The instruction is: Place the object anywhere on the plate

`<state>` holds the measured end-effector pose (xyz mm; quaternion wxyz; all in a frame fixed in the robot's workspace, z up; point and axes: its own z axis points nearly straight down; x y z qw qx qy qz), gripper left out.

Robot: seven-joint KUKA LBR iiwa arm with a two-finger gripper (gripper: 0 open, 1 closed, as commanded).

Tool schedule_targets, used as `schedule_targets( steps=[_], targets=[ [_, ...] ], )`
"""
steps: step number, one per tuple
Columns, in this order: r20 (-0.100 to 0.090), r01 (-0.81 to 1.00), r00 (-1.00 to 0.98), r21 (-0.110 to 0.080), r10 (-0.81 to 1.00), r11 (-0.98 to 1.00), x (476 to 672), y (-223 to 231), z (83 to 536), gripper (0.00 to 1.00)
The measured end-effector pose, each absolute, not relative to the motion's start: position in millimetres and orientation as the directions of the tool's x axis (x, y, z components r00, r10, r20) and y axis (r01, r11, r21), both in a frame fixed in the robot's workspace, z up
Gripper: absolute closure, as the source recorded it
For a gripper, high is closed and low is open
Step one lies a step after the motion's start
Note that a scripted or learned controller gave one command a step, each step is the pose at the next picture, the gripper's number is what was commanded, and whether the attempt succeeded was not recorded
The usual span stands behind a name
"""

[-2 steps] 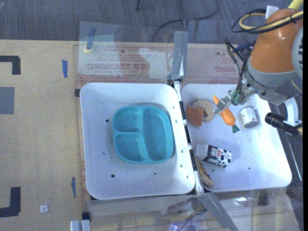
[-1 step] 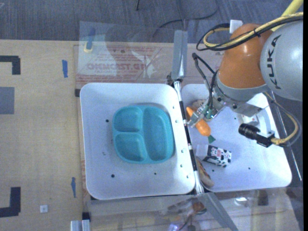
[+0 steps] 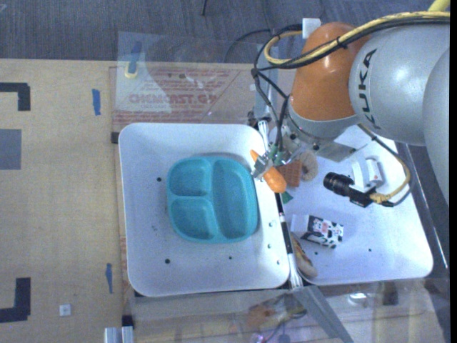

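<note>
While the gripper [image 3: 270, 164] hangs by the plate [image 3: 212, 199], an orange carrot [image 3: 272, 178] is seen just below its jaws; their grip cannot be told.

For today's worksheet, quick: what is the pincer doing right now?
Pincer: closed on a carrot, at the right edge of the blue plate.

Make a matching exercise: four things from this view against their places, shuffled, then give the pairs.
Things:
1. plate
2. carrot
3. toy cow
4. blue tape

Places:
A. on the bench, left of the bins
B. at the plate's right edge, by the divide between the bins
C. in the middle of the left bin
D. in the right bin, toward the front

Pairs: 1-C, 2-B, 3-D, 4-A
</note>
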<state>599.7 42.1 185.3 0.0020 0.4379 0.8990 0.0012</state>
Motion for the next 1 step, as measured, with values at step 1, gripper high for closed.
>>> schedule_targets(
  steps=[1],
  targets=[
    [-0.002, 0.788, -0.616, 0.004, 0.788, 0.616, 599.8, 41.6, 185.4, 0.00]
  ],
)
